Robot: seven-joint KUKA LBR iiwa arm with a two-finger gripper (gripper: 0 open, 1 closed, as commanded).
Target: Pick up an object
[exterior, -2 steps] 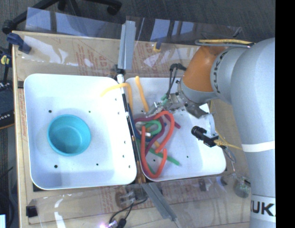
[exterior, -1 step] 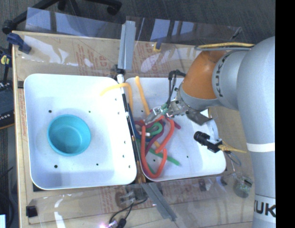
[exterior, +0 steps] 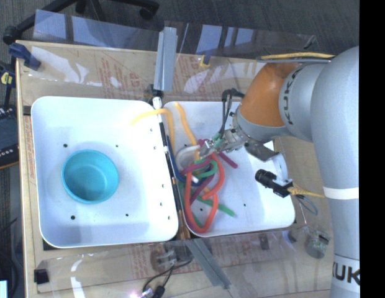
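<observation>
smooth white bins [exterior: 49,228] — round teal bowl [exterior: 90,176], looping rubbery cords [exterior: 205,194]

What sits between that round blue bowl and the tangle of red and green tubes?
In the camera view, bare white bin floor, then the two bins' adjoining rims.

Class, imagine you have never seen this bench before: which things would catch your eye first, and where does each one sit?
First, the big grey arm with its orange band, reaching in from the right over the right-hand white bin. Next, the round turquoise plastic bowl standing alone in the left-hand white bin. Then the tangle of red, green, purple and yellow flexible tubes heaped at the right bin's left side, with the tool right above it.
</observation>
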